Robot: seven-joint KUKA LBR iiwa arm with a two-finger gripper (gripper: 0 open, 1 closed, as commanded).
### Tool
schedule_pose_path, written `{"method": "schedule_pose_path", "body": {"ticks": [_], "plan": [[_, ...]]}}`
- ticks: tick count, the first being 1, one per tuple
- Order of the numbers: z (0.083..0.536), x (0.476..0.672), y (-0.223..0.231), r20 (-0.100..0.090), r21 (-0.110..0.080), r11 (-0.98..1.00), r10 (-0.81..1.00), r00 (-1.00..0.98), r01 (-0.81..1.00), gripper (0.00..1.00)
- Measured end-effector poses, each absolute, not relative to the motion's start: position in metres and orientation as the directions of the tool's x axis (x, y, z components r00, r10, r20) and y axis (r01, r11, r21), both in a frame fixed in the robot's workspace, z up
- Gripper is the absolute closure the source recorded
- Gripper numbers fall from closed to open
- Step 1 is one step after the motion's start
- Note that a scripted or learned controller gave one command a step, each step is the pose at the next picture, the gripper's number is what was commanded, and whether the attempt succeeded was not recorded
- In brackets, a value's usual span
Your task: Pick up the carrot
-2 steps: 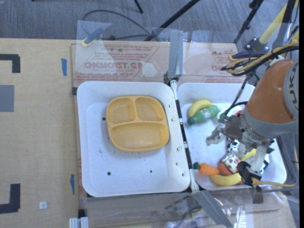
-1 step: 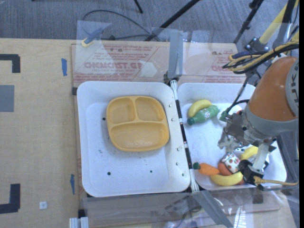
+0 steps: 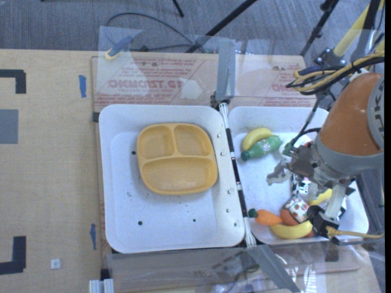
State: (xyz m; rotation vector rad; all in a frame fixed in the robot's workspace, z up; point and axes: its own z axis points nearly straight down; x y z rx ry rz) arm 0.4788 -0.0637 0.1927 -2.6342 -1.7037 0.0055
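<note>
carrot (image 3: 266,217): lying flat near the 6 o'clock edge of the right bin (image 3: 261,194), small tapered orange cone, green tip pointing to 9 o'clock, smooth plastic look, fat end butting against the other toys

gripper (image 3: 291,174): hanging over the middle of the right bin, up at about 1 o'clock from the carrot and apart from it; grey metal bits, honestly can't tell how the tips are standing, too much clutter

arm (image 3: 351,124): coming in from 3 o'clock, glossy orange band bulging over grey, covering a good chunk of the bin's right side

bananas: one (image 3: 255,137) curving yellow at the bin's 12 o'clock end, another (image 3: 292,230) lying along the 6 o'clock rim, touching the carrot's thick end

green bottle (image 3: 261,148): lying on its side just under the upper banana, touching it

small printed box (image 3: 297,209): sitting right next to the carrot at its 3 o'clock, white with red marks

yellow plate (image 3: 177,158): resting in the left bin (image 3: 116,182), rounded square, three compartments, matte

room: bare white floor opening up at the carrot's 12 o'clock and 9 o'clock side; bin wall crowding close at 6 o'clock, toys packing in at 3 o'clock
</note>
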Motion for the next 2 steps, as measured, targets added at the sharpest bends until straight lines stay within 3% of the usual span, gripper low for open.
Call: {"method": "schedule_pose_path", "body": {"ticks": [1, 2], "plan": [[0.1837, 0.4791, -0.0498, -0.001, 0.000, -0.652, 0.759, 0.652, 0.759, 0.00], [0.1837, 0.4791, -0.0499, -0.001, 0.000, -0.651, 0.759, 0.651, 0.759, 0.00]]}}
